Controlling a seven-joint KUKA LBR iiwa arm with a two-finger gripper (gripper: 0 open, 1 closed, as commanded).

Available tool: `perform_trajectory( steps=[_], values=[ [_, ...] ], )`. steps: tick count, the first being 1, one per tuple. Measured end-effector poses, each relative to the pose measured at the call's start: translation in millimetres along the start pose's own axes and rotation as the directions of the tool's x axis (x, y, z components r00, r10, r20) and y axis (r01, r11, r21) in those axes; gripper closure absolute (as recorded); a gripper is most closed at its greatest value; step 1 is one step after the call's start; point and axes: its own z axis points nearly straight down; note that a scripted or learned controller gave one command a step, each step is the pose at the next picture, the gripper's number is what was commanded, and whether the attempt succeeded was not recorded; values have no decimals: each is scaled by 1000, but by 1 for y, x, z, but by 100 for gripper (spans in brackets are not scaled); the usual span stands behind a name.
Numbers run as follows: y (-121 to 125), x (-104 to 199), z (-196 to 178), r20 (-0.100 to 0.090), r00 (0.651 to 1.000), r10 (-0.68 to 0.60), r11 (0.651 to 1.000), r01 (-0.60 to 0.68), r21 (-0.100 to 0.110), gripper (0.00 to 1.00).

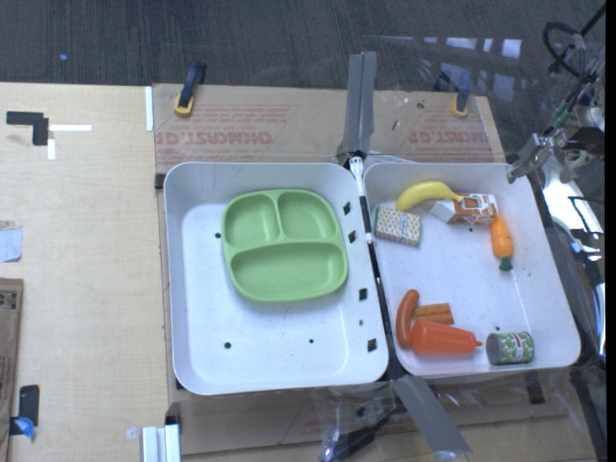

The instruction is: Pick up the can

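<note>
A robotics lab: two shallow white plastic bins [183,287] sit clamped side by side on a pale wooden desk [77,258] over printed cardboard sheets [260,123], with dark carpet floor [241,17] behind and loose black cables [568,46] at right

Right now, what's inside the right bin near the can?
The can lies on its side in the right bin's near corner. Beside it is an orange bottle, partly covering a sausage and a cracker. Whatever lies beneath them is hidden.

The can [510,347], green-labelled, lies on its side in the right bin's near corner.
</note>
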Motion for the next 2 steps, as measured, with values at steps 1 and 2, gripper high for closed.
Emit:
perform_trajectory(
  steps=[1, 2],
  values=[
    [33, 19, 115, 0, 996, 92, 996, -92, 0, 0],
    [46, -6, 132, 1, 992, 126, 992, -126, -3, 0]
  ],
)
